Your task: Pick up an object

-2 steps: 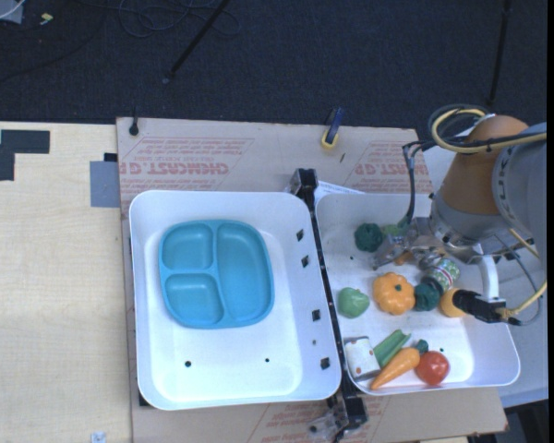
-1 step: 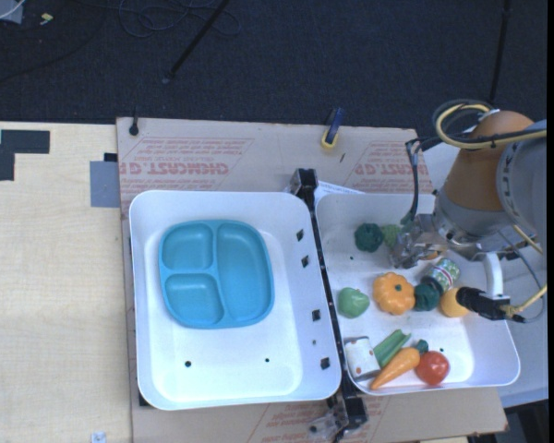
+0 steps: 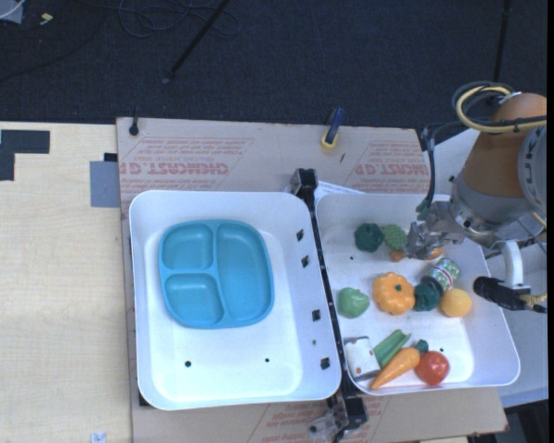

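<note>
White plastic is the ground I work over: 2 bins side by side, and I take the orange toy pumpkin (image 3: pixel 393 293), sitting about mid-floor in the right bin (image 3: pixel 499 363), as my landmark. The left bin (image 3: pixel 157 358) carries a blue divided plate (image 3: pixel 215 273), well left of the pumpkin across the divider.

My gripper (image 3: pixel 424 239) sits above and a little right of the pumpkin, down among the toys near the back of the right bin. A light green piece (image 3: pixel 396 237) lies just beside it on the left, with a dark green broccoli-like piece (image 3: pixel 368 237) further left. Right of the pumpkin are a small can (image 3: pixel 443 271), a dark teal lump (image 3: pixel 427 294) touching the pumpkin's side, and a yellow lemon (image 3: pixel 456 303). Left of it lies a green leaf-shaped piece (image 3: pixel 353 302); below it a carrot (image 3: pixel 396 366), a green pod (image 3: pixel 389 347) and a red tomato (image 3: pixel 432 367).

The step in hand looks like settling on 1 toy to grasp, probably the light green piece closest by. To do it well I should centre over that piece alone, come down straight and close evenly, so I do not nudge the can or wedge against the broccoli.

How wide I am spread I cannot tell; the metal tip is too small and cluttered here. I see nothing clearly pinched in my grasp.
</note>
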You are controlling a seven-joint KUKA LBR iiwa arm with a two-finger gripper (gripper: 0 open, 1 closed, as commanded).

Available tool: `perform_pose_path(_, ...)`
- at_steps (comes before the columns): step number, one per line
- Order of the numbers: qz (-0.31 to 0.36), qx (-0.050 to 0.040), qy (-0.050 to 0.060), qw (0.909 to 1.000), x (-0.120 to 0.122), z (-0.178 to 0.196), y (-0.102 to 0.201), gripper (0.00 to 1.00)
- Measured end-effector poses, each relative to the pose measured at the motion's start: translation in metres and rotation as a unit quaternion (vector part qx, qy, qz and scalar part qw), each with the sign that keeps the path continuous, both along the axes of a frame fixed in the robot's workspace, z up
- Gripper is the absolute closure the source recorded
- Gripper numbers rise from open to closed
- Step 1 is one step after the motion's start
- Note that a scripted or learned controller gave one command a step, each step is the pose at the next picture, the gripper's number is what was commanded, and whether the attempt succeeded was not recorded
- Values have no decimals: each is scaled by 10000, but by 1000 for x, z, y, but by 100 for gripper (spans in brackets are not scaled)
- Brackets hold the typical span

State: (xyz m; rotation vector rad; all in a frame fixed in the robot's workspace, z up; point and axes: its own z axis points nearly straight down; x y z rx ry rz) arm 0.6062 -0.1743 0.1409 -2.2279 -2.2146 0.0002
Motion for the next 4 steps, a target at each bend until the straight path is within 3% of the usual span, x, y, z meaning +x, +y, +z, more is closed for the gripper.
perform_pose_path(1, 32, -7, -24, 10000, 6, 63, -2, 100)
perform_pose_path(2, 32, -1, -7, 10000, 6, 88, -3, 100)
perform_pose_path(4, 44, 13, 27, 10000, -47, 97, 87, 100)
